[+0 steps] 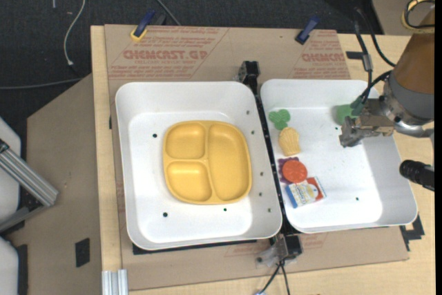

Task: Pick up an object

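The gripper (350, 137) hangs over the right bin (366, 207), how far open I cannot tell, nothing visibly gripped; the nearest object, a green piece (343, 112), sits just above-left of it.

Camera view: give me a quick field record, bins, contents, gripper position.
left bin: holds a yellow divided plate
right bin: green toy, pale yellow toy, red round toy, small printed box, all near its left wall
second green item: upper right of right bin, beside the gripper
gripper: over right bin, reaching from the right
held object: none seen between the fingers
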{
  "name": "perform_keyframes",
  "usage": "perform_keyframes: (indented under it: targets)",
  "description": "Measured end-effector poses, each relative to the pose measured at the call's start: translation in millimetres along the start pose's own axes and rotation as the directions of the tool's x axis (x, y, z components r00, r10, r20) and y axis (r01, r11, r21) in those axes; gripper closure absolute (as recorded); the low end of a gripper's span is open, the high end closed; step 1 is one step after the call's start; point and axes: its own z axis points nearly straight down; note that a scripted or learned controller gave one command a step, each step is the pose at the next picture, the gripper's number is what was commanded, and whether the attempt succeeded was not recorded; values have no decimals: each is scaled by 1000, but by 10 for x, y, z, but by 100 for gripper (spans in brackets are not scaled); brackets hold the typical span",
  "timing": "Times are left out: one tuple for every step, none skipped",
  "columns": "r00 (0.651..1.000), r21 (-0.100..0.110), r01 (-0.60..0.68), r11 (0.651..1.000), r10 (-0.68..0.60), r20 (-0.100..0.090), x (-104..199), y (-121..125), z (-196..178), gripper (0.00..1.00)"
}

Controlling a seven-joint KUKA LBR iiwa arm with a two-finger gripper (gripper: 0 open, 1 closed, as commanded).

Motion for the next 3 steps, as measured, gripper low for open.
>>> perform_keyframes:
  targets:
    - [1000, 5, -1, 1000, 1, -2, 546, -25, -49, 100]
    - [1000, 8, 0, 1000, 0, -2, 1124, 38, 116, 100]
    - [1000, 9, 0, 1000, 0, -2, 1685, 11, 254, 100]
